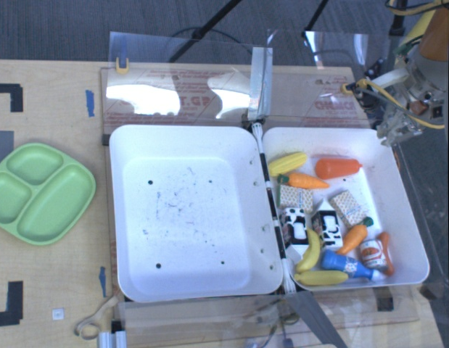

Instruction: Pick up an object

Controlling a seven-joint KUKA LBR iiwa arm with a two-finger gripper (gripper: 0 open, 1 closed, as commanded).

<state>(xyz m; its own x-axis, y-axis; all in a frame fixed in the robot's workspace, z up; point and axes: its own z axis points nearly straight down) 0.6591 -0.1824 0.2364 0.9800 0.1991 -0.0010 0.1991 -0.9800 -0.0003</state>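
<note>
The right white bin (398, 194) holds several toy foods. A yellow corn cob (287, 163) and a red-orange pepper (337, 167) lie at its far end, with a carrot (306, 182) just below them. Two black-and-white boxes (311, 225) sit mid-bin, between two checkered blocks (349, 206). Bananas (311, 252), a blue bottle (345, 263), another carrot (352, 239) and a red-and-white can (371, 254) crowd the near end. My gripper (395, 127) hangs over the bin's far right corner, apart from all the objects, with nothing visibly in it.
The left white bin (180, 209) lies beside the right one, split from it by a shared rim. A green divided plate (39, 193) rests on the bench at far left. Clear plastic walls (209, 85) stand behind both bins. Cables trail from my wrist (420, 71).
</note>
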